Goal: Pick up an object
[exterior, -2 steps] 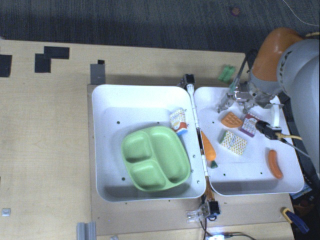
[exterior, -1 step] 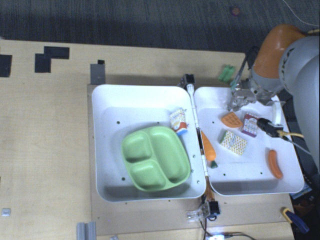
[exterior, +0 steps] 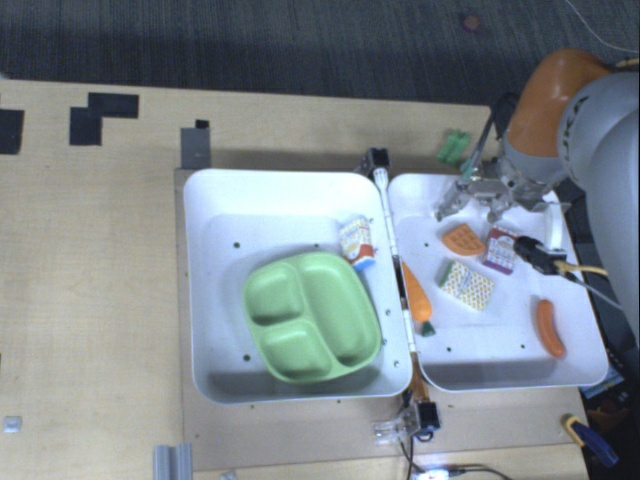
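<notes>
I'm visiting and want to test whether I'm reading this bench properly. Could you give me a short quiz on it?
1. True or false: the green divided plate lies in the left bin.
2. Which thing lies nearest the right bin's right wall: A) the carrot, B) the sausage, C) the checkered pouch?
3. Fill in: the robot's hand hovers over the ____ part of the right bin, above the orange wedge.

Key: 1 true. 2 B. 3 far (top of the view).
</notes>
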Tool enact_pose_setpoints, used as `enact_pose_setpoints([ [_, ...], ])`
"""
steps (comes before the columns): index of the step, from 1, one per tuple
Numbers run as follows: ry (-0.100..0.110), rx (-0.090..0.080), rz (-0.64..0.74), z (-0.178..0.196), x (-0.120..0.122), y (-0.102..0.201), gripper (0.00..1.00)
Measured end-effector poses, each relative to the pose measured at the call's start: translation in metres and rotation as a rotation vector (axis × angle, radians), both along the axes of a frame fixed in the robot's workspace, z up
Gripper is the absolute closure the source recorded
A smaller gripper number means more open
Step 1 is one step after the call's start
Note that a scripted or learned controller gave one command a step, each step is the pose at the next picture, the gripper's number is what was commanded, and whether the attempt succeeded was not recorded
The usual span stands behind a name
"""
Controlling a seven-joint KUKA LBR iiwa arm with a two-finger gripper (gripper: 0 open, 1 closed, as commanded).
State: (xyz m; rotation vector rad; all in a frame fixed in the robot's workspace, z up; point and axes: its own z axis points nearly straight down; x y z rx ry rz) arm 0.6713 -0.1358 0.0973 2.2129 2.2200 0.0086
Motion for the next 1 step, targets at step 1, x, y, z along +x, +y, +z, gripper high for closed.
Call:
enact_pose_setpoints([
  [1, 0.005, 0.0, -0.002, -0.0118, -0.0017, -0.0034, 0.0],
])
